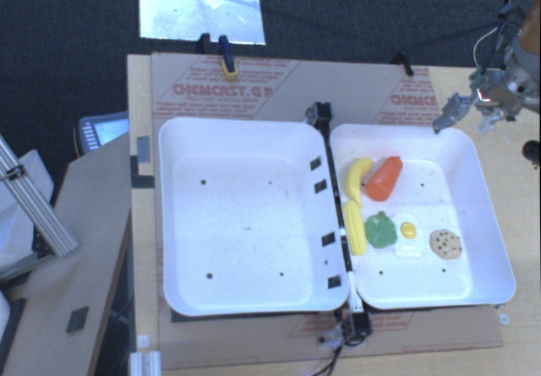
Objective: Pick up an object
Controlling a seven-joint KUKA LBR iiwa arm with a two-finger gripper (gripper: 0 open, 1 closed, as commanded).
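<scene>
The gripper (470,108) hangs with fingers apart and nothing between them above the right bin's (489,197) far right corner, while banana (357,177), carrot (385,177), corn (354,227), broccoli (381,231), egg (407,231) and cookie (445,243) lie inside.

Two shallow white plastic bins sit side by side: the left bin (182,146) and the right bin (478,197). Taking the right bin as the landmark, six toy foods lie inside it: one curved yellow plastic banana (357,177), one orange-red plastic carrot (384,177), one yellow plastic corn cob (354,227), one green leafy plastic vegetable (381,230), one white fried egg with a yellow yolk (407,234), and one round tan chocolate-chip cookie (445,243).
</scene>
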